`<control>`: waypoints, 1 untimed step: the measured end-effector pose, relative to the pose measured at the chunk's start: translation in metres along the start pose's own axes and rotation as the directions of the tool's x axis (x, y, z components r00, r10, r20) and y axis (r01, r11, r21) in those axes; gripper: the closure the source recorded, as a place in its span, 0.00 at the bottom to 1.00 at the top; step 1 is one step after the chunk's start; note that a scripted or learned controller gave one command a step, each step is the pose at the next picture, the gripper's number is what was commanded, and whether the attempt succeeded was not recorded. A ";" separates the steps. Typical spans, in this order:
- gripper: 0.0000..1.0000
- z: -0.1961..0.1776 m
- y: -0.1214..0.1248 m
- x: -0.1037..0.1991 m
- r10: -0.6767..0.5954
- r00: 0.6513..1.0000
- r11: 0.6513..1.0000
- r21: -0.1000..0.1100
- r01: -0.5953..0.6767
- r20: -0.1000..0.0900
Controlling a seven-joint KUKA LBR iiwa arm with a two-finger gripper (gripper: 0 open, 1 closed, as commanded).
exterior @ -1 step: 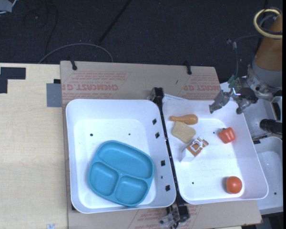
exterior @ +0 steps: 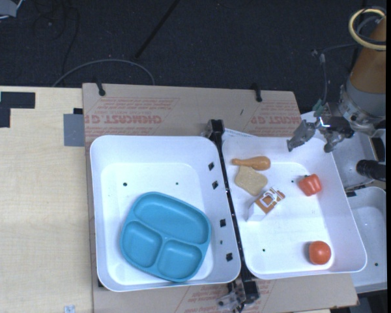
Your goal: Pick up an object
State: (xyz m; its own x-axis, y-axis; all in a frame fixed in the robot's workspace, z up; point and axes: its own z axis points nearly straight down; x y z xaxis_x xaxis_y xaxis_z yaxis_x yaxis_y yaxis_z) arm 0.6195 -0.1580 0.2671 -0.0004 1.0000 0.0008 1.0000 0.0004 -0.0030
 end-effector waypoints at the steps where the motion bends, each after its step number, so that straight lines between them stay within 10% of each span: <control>1: 0.00 0.062 -0.002 -0.002 0.000 1.000 1.000 0.002 0.000 0.000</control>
State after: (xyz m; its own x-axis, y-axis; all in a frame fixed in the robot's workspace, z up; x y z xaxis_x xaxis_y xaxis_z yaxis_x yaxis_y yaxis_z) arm 0.6169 -0.1599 0.2046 0.0000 1.0000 0.0009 1.0000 0.0000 -0.0055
